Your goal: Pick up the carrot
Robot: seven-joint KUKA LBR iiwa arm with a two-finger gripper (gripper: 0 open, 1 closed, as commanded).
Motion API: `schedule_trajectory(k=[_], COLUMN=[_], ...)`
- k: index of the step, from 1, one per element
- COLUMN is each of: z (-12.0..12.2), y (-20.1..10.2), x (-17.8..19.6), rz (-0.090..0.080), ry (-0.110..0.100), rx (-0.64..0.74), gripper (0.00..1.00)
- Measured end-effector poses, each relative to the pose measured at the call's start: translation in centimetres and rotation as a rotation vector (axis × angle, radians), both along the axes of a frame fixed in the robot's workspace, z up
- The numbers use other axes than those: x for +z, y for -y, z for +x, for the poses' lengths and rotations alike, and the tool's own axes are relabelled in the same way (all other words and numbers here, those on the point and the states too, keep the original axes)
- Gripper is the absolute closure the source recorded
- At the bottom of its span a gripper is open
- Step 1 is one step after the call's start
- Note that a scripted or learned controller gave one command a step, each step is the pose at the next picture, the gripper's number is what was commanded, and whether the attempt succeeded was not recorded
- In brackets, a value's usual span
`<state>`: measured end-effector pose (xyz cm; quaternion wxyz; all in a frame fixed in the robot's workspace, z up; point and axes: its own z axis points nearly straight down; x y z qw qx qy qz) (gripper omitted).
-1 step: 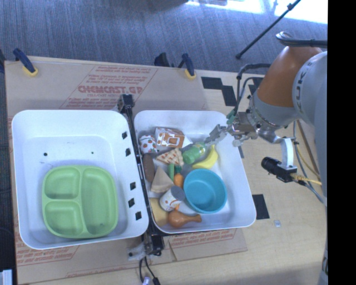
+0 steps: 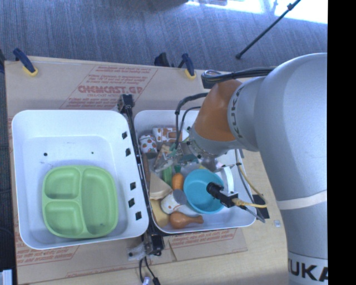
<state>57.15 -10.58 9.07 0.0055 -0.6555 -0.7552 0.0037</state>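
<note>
Carrot [image 2: 177, 181] lies mid-frame in the crowded right bin [image 2: 240, 220], beside a blue bowl [image 2: 201, 192]; gripper [image 2: 179, 157] above, state unclear.

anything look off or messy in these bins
The right bin is cluttered: toys lie heaped against each other, a blue bowl sits tilted on the pile, and the carrot is wedged beside it. The green plate lies flat in the left bin.

Grey-blue ribbed carpet [image 2: 111, 28] covers the floor beyond the bench. A cardboard sheet [image 2: 83, 83] printed in red lies on the bench top, held by blue clamps [image 2: 25, 62] at its far edge. Bright daylight [image 2: 245, 5] falls near a black tripod leg [image 2: 267, 28].
</note>
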Motion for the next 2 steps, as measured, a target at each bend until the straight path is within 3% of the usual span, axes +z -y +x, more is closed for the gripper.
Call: schedule_trajectory(k=[1,2], z=[0.1,-1.7], y=[0.3,3.7], x=[1.2,7.5], rz=[-0.004,-0.003], ry=[-0.002,0.01], rx=[0.008,0.337], gripper=[1.0,1.0])
